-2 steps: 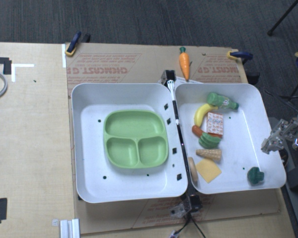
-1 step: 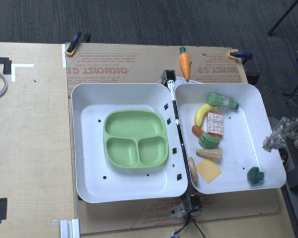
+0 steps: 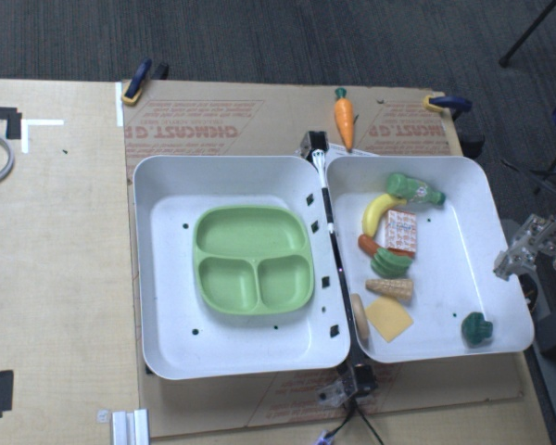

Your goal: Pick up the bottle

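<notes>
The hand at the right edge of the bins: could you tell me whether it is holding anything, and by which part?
Nothing; the hand sits beside the right bin, apart from the green bottle.

Dark grey carpet floor beyond pale wooden bench.

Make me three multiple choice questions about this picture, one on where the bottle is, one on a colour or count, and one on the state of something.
1. Where does the green plastic bottle lie?
A. far corner of the right white bin
B. on the green tray
C. on the cardboard

2. How many compartments has the green divided tray?
A. two
B. three
C. five

3. Where is the robot's gripper?
A. at the right bin's outer rim
B. over the left bin
C. touching the bottle

Answers: 1 A, it lies by the yellow banana. 2 B, one long section, two small. 3 A, it sits at the rim, apart from the bottle.
</notes>
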Controlling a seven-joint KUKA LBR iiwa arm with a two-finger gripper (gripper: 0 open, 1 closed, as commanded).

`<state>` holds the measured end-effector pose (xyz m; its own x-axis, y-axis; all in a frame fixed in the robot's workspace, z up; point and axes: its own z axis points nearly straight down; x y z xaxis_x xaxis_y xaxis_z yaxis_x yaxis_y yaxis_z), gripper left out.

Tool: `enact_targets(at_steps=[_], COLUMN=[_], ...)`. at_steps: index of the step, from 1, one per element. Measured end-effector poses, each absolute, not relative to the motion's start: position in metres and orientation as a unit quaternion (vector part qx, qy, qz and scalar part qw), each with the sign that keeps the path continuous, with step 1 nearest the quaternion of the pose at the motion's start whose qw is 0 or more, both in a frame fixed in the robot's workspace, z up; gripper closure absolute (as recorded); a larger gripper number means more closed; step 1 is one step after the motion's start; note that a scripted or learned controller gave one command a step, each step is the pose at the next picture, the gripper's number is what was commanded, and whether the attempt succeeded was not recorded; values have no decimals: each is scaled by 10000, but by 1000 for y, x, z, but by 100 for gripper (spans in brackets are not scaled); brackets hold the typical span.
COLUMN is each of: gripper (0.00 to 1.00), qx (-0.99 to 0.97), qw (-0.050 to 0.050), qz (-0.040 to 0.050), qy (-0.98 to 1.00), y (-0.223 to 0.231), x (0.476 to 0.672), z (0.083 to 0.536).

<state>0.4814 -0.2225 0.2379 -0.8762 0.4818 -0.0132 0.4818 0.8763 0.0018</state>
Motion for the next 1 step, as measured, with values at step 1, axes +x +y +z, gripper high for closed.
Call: enact_targets(at_steps=[1], gripper=[100], qx=[1051], qw=[11], qz=[-1], qy=[9945], y=[-222], x=[478], z=[218])
